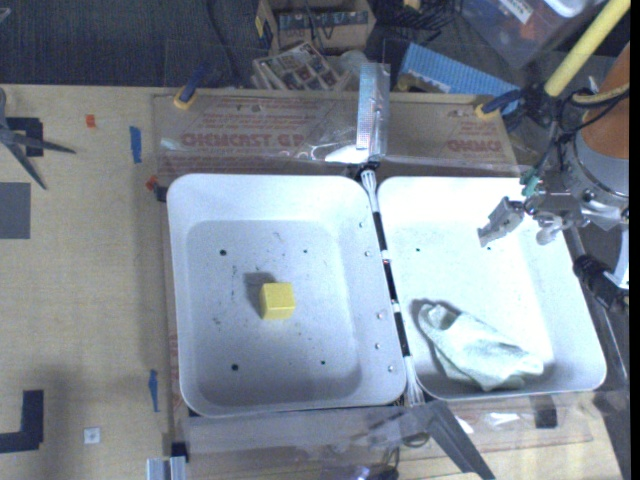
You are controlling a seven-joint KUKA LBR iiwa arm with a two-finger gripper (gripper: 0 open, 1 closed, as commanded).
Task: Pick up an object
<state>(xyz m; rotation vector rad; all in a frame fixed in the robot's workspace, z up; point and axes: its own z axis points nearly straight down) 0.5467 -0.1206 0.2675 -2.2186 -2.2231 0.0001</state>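
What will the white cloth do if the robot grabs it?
The white cloth lies crumpled in folds in the right bin, so it probably flops and dangles rather than keeping shape. It looks thin, likely light. Soft folds shouldn't roll, though a pinch may lift just one corner.

1. The arm (610,158) shows at the right edge: a rounded pale grey body with an orange band above the wrist.
2. The gripper (520,220) is a small cluster of silver-grey metal parts.
3. Thin dark cables run along the wrist.
4. A small green-blue spot sits near the cables.
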